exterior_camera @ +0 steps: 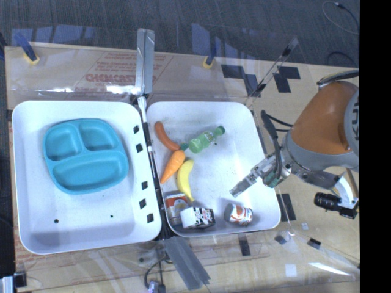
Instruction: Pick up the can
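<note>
The can [239,214] is seen lying in the near right corner of the right bin [208,112], just right of a small carton [197,217]. The gripper [243,186] is positioned just above it, nothing held; its opening cannot be told.

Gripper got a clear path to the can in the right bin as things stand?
Probably yes. The gripper hovers just above the can, which lies near the right bin's front wall with nothing over it; the carton sits apart.
</note>
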Controlling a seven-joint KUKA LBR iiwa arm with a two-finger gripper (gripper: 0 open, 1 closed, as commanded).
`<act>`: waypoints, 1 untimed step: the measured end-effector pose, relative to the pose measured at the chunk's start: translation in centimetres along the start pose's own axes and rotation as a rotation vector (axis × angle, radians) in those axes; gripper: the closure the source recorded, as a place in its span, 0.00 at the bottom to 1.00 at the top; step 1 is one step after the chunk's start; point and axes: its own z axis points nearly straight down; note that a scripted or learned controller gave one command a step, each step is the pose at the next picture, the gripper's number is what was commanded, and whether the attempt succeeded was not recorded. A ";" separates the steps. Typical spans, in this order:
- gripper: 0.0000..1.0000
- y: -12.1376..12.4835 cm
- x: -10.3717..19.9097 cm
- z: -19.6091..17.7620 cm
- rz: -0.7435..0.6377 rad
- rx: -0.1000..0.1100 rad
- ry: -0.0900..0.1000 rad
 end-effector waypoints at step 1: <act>0.00 1.8 3.0 -8.1 -0.145 0.000 -0.002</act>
